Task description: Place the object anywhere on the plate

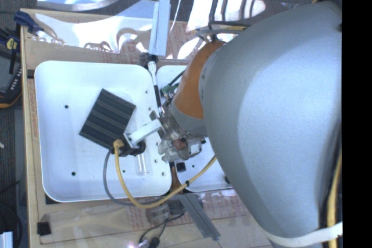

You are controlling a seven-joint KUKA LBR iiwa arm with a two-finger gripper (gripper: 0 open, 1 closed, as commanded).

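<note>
The grey arm (273, 125) covers the view from 1 o'clock round to 5 o'clock, its orange band turned toward the centre, and it hides most of the right bin (171, 75), of which a strip of white floor at the 10 o'clock corner and a sliver of the near rim show. The left bin (58, 171) lies open to the camera; its floor is bare along the 9 o'clock wall and across the 6 to 8 o'clock stretch. Near its middle, a little toward 12 o'clock, lies the dark ribbed plate (107, 116), flat and turned so that its long sides run from 1 to 7 o'clock; it stands apart from every wall. The gripper (173, 148) hangs at the 4 o'clock edge of the left bin, over the divide between the two bins, well apart from the plate — whether it is open or closed cannot be told. Just beside it at 5 o'clock sits a small black block (180, 167), on the right bin's side of the divide and not on the plate; whether the two touch is unclear.
</note>
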